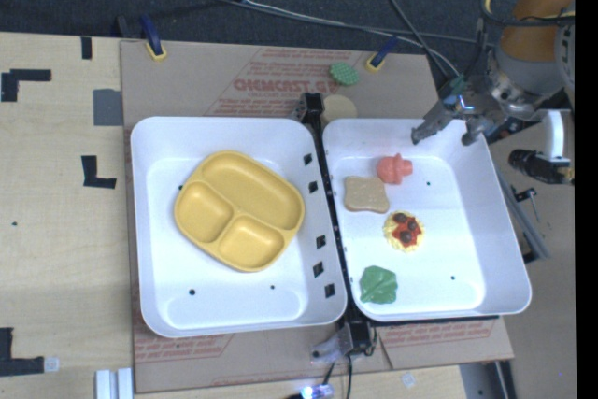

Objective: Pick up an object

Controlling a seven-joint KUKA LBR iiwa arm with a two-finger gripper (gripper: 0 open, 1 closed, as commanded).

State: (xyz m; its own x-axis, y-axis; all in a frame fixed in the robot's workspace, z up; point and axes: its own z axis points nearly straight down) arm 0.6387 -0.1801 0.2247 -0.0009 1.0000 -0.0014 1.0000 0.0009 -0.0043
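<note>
While the gripper (448, 132) hovered with fingers apart and nothing between them over the right bin's (486, 229) far edge, the approach seemed underway, calling next for a descent toward the pink toy (394, 168) nearby.

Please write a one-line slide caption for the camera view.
End effector open above right bin holding four small toy foods; yellow divided plate in left bin.

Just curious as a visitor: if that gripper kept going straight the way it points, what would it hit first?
The gripper hangs open over the right bin's far corner, pointing down. It would probably meet bare bin floor first, right of the pink toy; depth is hard to judge.
</note>
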